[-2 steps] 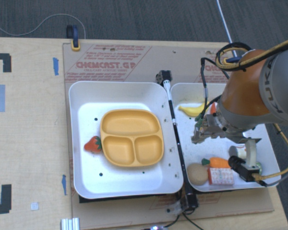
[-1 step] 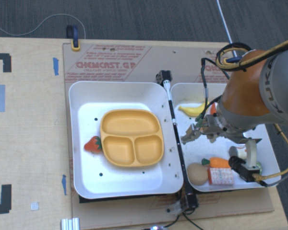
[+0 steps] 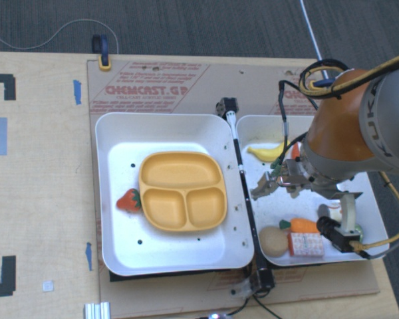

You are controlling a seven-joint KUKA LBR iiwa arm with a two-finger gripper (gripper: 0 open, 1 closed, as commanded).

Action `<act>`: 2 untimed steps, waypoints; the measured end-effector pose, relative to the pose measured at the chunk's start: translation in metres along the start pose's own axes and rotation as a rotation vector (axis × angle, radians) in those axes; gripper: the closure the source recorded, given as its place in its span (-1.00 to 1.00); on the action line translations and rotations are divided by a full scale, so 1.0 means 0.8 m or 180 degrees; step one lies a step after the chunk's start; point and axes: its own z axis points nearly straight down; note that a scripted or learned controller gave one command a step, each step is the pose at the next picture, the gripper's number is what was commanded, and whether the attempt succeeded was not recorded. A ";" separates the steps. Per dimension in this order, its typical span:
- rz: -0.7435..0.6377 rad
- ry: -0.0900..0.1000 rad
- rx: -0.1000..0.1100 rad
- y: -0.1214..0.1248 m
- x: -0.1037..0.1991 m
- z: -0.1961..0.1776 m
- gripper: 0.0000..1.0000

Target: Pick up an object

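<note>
Yellow banana [image 3: 266, 153] lay just up-left of jaws [image 3: 269, 186], long axis roughly left-right, in right bin [image 3: 379, 226]. Jaws looked spread, holding nothing.

banana [image 3: 266, 153] partly behind arm [image 3: 349, 128], pincer [image 3: 263, 190] fingers unclear

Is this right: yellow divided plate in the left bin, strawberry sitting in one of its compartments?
Not quite. In the camera view the strawberry lies on the left bin floor, against the yellow divided plate's left edge, not in a compartment.
</note>
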 end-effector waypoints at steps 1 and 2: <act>0.0000 0.0000 0.0000 0.000 0.000 0.000 -1.00; 0.0000 0.0000 0.0000 0.000 0.000 0.000 -1.00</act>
